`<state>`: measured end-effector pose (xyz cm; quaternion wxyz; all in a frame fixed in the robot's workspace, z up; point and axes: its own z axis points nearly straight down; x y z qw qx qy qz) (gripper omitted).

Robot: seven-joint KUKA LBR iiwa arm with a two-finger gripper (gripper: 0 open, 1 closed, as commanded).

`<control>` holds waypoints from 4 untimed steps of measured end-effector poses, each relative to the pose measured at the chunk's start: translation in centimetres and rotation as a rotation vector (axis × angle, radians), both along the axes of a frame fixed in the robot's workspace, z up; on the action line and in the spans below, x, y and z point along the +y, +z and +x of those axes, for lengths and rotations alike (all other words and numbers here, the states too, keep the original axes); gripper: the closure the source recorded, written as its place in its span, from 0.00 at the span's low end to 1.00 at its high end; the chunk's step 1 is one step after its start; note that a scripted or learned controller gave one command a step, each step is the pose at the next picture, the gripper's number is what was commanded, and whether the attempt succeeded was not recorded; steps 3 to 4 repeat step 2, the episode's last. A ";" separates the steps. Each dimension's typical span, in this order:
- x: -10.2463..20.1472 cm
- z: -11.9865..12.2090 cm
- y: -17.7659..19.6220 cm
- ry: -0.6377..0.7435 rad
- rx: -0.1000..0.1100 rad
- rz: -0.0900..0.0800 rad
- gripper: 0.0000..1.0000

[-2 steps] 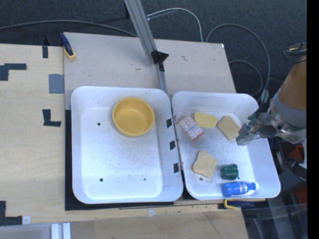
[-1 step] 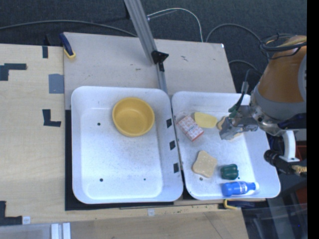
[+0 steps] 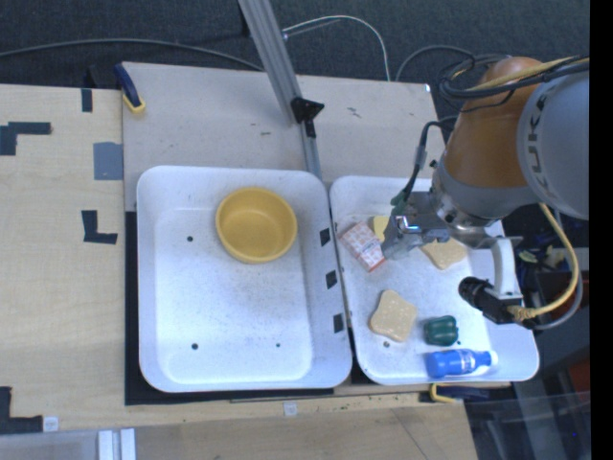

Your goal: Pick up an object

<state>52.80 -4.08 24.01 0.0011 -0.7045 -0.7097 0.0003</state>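
My gripper (image 3: 400, 241) hangs low over the upper middle of the right bin (image 3: 508, 348), under the grey arm with its orange band. Just left of it lies a red-and-white packet (image 3: 361, 245), with a small yellow piece (image 3: 380, 225) beside it. A tan piece (image 3: 445, 255) pokes out from under the wrist on the right. Nearer the front lie a tan bread-like slice (image 3: 394, 315), a dark green object (image 3: 441, 331) and a blue bottle (image 3: 458, 361) on its side.
A yellow bowl (image 3: 256, 223) stands upright in the upper part of the left bin (image 3: 230, 343). A slanted metal pole (image 3: 278, 56) crosses the bench behind the bins. Cables and a black fitting (image 3: 484, 297) hang at the arm's right.
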 end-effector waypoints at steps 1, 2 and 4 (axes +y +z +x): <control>5.3 2.1 -0.5 0.000 -0.001 0.000 1.00; 9.8 3.5 -0.7 -0.001 0.000 0.000 1.00; 9.8 3.5 -0.7 -0.001 0.000 0.000 1.00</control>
